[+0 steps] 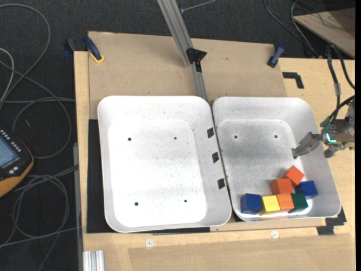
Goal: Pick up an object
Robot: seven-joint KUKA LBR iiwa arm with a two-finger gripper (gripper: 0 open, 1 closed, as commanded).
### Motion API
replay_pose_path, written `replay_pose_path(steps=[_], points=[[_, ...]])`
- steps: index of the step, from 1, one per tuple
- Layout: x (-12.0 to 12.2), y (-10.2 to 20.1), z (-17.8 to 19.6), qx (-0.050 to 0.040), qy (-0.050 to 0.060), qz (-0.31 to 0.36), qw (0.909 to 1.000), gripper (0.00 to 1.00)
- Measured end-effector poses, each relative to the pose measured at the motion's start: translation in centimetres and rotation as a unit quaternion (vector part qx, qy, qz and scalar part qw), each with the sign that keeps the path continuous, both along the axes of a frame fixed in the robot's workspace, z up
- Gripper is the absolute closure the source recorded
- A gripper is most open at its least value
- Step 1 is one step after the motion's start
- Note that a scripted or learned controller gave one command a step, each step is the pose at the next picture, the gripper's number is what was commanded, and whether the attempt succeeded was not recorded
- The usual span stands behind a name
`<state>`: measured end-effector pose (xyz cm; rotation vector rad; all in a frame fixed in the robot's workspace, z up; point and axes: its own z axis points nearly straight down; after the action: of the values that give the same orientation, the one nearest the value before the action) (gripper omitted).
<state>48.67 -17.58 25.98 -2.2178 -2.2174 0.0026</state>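
Six-odd coloured blocks sit untouched in the right bin's near corner, gripper above them, finger state we cannot tell; pick not started.

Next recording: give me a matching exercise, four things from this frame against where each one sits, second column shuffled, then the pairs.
Things
1. yellow block
2. tool
3. metal pole
4. handheld pendant

Places
A. on the floor at the view's left edge
B. at the right bin's right wall
C. slanting down to the gap between the bins
D. in the block cluster at the right bin's near corner

Pairs: 1-D, 2-B, 3-C, 4-A
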Motion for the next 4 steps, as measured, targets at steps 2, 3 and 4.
replay_pose_path(steps=[2, 3, 4], points=[[-0.5, 0.0, -6.0, 0.0005, 0.001, 0.0, 1.0, 0.0], [-0.1, -0.8, -11.7, 0.0004, 0.001, 0.0, 1.0, 0.0], [0.3, -1.1, -14.4, -0.0047, -0.009, 0.0, 0.9999, 0.0]])
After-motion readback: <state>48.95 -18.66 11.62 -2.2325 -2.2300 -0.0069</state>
